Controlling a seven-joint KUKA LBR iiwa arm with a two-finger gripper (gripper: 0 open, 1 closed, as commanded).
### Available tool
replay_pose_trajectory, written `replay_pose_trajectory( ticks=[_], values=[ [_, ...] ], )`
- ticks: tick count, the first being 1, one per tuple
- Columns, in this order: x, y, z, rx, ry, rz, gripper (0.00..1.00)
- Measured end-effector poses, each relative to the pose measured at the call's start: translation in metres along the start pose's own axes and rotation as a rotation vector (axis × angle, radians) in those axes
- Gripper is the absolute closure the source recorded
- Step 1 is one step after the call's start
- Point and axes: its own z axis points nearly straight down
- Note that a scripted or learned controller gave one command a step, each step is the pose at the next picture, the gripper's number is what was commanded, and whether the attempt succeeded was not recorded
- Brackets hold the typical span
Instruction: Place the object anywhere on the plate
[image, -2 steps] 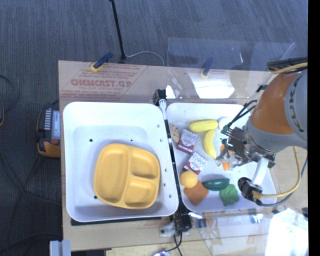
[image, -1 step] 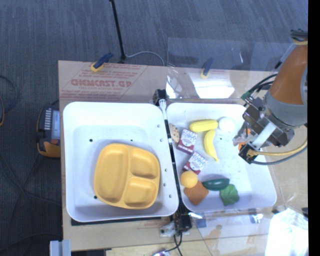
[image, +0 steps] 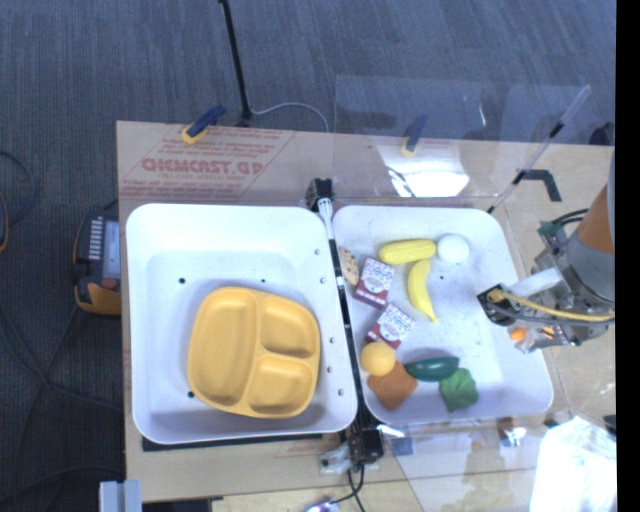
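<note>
1. Left half of the frame: left bin (image: 160, 250), white and shallow, set on the brown bench (image: 200, 165).
2. Lower centre of that bin: yellow plate (image: 205, 345), lying flat, divided into three compartments.
3. Right half of the frame: right bin (image: 490, 245), side by side with the first along the centre seam.
4. Task object not singled out; all loose items are located in the right bin, apart from the plate. Placement not yet done.
5. Upper part of the right bin: yellow corn-shaped piece (image: 407, 251) lying crosswise, with a white ball (image: 453, 248) just beside its right end.
6. Directly below: banana (image: 421, 291), running downward and slightly rightward.
7. Left of the banana: upper red-and-white packet (image: 375, 281); lower down, second red-and-white packet (image: 393, 324).
8. Lower part of the right bin: yellow round fruit (image: 377, 357) touching an orange piece (image: 393, 385) below it.
9. To their right: dark green piece (image: 432, 368), with a bright green piece (image: 458, 388) just below and right of it.
10. Right edge of the frame, at mid height: gripper (image: 530, 320), over the right rim of the right bin, carried by the grey arm (image: 592, 262).
11. Positioned well right of every loose item.
12. Degree of opening, and any hold on an item: cannot tell from this angle.
</note>
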Motion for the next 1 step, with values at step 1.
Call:
replay_pose_trajectory(
  ticks=[1],
  values=[
    [0.0012, -0.0006, -0.0013, -0.001, 0.003, -0.001, 0.00]
  ],
)
